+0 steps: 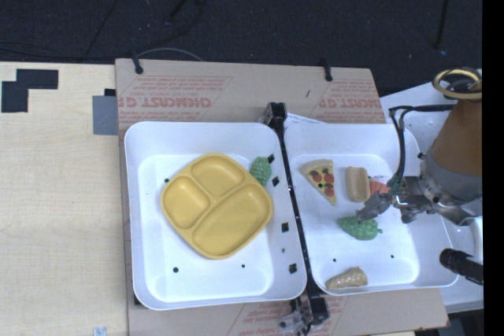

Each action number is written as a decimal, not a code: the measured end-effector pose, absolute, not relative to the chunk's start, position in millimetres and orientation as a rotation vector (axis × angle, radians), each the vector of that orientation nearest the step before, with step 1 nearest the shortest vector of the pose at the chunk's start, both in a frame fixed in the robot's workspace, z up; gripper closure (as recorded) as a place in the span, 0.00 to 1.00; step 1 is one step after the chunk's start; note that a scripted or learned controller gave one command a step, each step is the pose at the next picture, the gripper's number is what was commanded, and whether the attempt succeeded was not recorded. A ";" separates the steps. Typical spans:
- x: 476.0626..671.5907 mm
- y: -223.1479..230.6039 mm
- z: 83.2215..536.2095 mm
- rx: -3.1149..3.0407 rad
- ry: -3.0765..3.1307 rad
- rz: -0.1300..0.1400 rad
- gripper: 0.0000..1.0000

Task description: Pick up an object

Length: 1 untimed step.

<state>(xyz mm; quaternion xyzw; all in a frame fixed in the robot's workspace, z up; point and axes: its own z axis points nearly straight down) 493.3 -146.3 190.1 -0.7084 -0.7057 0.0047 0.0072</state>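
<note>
My gripper (376, 207) reaches into the right bin (402, 264) from the right, with the grey and orange arm (465, 157) behind it. Its tip is just above and to the right of a green bumpy toy vegetable (358, 228) lying on the bin floor. Whether they touch is unclear. A toy pizza slice (320, 179), a tan bread-like piece (357, 183) and a small red-orange piece (378, 186) lie just beyond the gripper. A tan pastry-shaped piece (347, 278) rests at the bin's front edge.
The left bin (150, 248) holds a yellow divided plate (216, 204) and a small green toy (261, 168) near the black divider (287, 193) between the bins. Cardboard lies under both bins. A wooden bench top (55, 208) spreads to the left.
</note>
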 end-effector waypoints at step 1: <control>496.4 -146.2 196.6 -2.220 -2.218 0.003 0.00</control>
